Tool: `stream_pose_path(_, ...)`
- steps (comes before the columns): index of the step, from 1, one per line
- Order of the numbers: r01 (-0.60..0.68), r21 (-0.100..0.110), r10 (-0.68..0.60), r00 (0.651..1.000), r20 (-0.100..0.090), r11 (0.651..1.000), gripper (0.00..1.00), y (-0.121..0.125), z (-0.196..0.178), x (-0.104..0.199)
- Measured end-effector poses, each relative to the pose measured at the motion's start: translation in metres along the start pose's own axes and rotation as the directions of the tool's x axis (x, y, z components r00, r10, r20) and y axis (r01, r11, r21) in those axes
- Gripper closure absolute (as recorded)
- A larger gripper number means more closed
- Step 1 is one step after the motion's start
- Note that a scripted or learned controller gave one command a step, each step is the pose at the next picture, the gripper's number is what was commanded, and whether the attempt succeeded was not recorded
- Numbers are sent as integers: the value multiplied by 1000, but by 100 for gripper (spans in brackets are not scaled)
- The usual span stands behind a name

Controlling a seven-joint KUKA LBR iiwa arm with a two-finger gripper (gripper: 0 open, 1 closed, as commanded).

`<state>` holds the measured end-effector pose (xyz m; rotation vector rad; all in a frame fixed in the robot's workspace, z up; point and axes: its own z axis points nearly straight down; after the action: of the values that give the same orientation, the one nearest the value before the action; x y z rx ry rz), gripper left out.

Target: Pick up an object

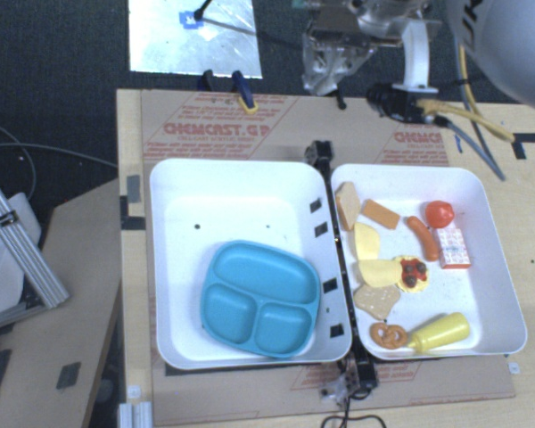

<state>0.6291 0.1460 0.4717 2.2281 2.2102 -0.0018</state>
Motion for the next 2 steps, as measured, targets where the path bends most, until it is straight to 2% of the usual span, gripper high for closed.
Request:
stream_pose_path(1, 20, 13, -20, 1000, -4, 1000, 100, -33, 114, 95)
stream_pose_path(2, 12, -20, -13, 1000, -9, 1000, 100, 24, -61, 84)
